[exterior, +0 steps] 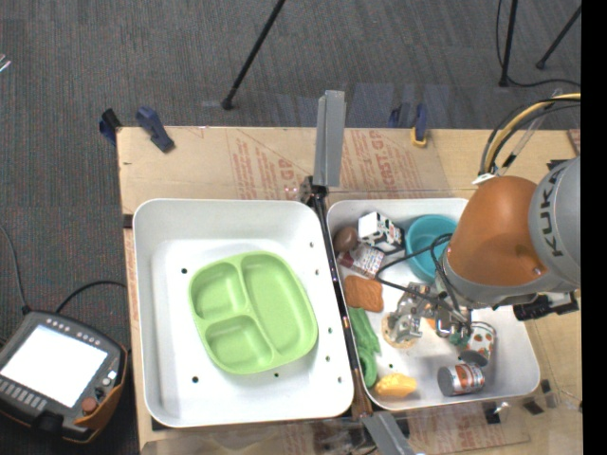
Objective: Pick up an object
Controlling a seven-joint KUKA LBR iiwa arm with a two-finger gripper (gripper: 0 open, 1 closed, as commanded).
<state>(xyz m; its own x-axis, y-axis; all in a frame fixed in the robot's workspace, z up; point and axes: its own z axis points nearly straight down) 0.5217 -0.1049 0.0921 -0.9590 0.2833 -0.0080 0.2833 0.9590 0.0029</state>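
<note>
Camera view from above: a grey robot arm with an orange band reaches from the right into the crowded right white bin (527, 368), its two-finger gripper (424, 318) low among the clutter.

How far the gripper is open, and whether it grips anything, cannot be told — wrist and cables hide it. It hovers over a pale round item (399, 332), with a small silver can (461, 378) lying just beside, an orange-brown flat piece (364, 294) and a green vegetable-shaped toy (366, 341) to the left, a yellow toy (395, 385) at the front and a teal bowl (429, 239) behind. Objects sit close together, so a grasp may likely pinch two, nudge neighbours aside, or slip off the can. The left white bin (166, 226) holds a green divided plate (252, 311).
</note>
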